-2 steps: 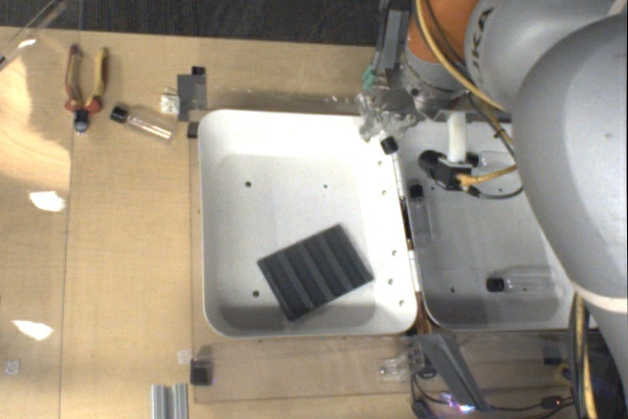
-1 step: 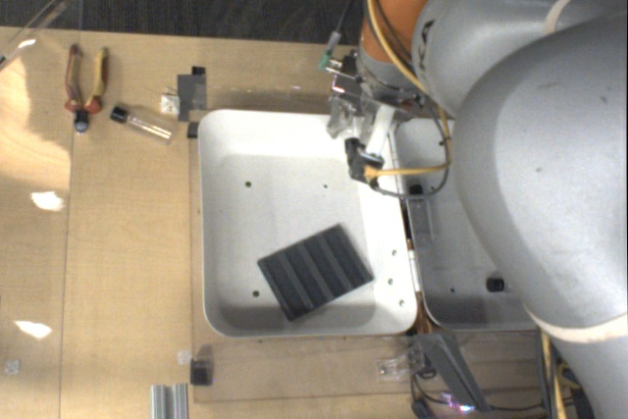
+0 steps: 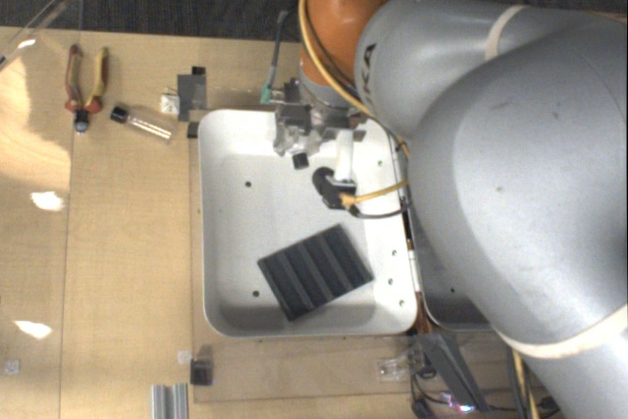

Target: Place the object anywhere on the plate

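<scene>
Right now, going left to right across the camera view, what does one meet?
Red-handled pliers → small vial on the bench → black bracket at the bin's corner → dark ribbed plate in the white bin → grey arm reaching in from the right.

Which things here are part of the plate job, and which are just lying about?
Job: dark ribbed plate; white bin holding it; gripper above the bin's far end. The object itself I cannot make out.

Lying about: pliers; small tube; black bracket.
</scene>
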You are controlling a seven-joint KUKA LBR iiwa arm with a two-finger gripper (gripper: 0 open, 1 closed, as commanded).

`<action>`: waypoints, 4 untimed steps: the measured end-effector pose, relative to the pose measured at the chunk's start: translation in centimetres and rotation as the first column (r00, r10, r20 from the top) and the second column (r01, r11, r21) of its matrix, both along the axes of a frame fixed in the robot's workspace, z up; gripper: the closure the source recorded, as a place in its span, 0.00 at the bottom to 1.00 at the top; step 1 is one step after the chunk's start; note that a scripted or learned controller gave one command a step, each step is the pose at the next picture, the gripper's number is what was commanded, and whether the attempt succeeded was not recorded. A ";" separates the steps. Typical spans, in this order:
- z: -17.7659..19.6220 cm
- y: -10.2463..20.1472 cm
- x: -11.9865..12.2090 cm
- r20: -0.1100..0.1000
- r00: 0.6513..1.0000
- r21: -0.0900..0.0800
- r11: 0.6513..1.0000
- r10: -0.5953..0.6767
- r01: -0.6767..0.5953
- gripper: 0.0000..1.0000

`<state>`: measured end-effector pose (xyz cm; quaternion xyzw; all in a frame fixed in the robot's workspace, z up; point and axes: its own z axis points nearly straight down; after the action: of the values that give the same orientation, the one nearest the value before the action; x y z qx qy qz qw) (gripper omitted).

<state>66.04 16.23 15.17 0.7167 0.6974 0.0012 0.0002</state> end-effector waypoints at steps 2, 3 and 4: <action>-4.7 7.4 1.0 0.007 0.911 -0.001 0.911 0.412 -0.412 1.00; 1.5 5.2 1.0 0.006 0.491 -0.007 0.491 0.871 -0.871 1.00; 7.8 7.4 -0.2 0.006 0.419 -0.008 0.419 0.908 -0.908 1.00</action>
<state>65.84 23.63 22.98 0.2276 0.9737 0.0033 0.0043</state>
